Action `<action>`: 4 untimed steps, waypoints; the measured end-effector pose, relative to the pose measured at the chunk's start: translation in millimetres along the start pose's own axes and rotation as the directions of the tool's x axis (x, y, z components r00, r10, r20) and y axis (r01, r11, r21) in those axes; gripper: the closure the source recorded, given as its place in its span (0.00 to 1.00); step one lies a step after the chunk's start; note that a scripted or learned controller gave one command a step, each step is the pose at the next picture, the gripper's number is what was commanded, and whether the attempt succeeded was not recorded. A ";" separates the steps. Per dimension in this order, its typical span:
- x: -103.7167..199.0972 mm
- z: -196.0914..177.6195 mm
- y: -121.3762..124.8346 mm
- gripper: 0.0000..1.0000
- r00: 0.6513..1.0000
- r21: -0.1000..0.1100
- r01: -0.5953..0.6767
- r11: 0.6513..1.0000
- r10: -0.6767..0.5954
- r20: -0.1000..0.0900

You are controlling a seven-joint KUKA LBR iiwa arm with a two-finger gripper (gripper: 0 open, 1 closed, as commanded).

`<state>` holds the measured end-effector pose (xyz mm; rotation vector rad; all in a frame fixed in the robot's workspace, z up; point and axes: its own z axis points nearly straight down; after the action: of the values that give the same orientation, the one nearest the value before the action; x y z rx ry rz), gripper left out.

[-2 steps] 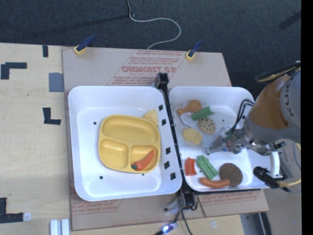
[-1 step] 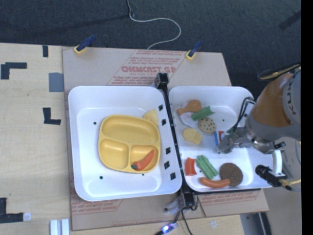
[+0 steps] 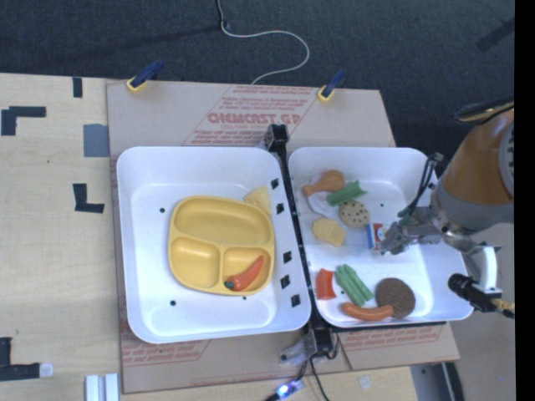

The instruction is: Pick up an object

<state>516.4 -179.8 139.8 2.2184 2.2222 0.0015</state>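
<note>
In the right bin: my fingers [image 3: 389,245] hang low over the white floor near its middle, my grey arm reaching in from the right with the orange band above the wrist.
My fingers: I cannot tell how far apart they stand; they are small and dark from this height, and I see nothing clearly held between them.
Blue and white piece [image 3: 375,235]: just beside my fingers on their left, close enough that I cannot tell whether we touch.
Right bin [image 3: 418,159]: it holds the toy foods scattered around me.
Chicken drumstick [image 3: 325,182]: near the back left of my bin, with a green leafy piece [image 3: 346,193] lying against it.
Speckled cookie [image 3: 354,214]: just in front of the green leafy piece.
Yellow wavy chip [image 3: 328,231]: left of me, near the divide between the bins.
Green bean pod [image 3: 354,283]: toward the front, lying at a slant.
Red piece [image 3: 325,284]: just left of the green bean pod.
Brown patty [image 3: 394,296]: at the front, right of the green bean pod.
Sausage [image 3: 366,312]: along the front wall, touching the brown patty's lower edge.
Left bin [image 3: 138,224]: beside mine, well apart from my fingers.
Yellow tray [image 3: 217,241]: a divided tray in the left bin, with a red chilli [image 3: 245,275] in its front right compartment.
Yellow corner piece [image 3: 258,197]: tucked at the yellow tray's back right edge.
Tabletop [image 3: 50,224]: pale wood with a cardboard sheet [image 3: 251,115] under both bins.
</note>
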 end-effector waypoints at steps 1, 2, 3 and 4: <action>0.8 -63.3 0.0 1.00 1.000 -0.003 0.000 1.000 0.000 0.001; 1.2 -85.7 0.7 1.00 1.000 0.001 0.000 1.000 0.000 0.000; 52.9 -89.2 4.6 1.00 1.000 0.003 0.005 1.000 -0.005 -0.002; 104.7 -97.3 18.3 1.00 1.000 0.003 0.005 1.000 -0.005 -0.003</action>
<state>534.4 -75.0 237.1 2.2159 2.2303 0.0013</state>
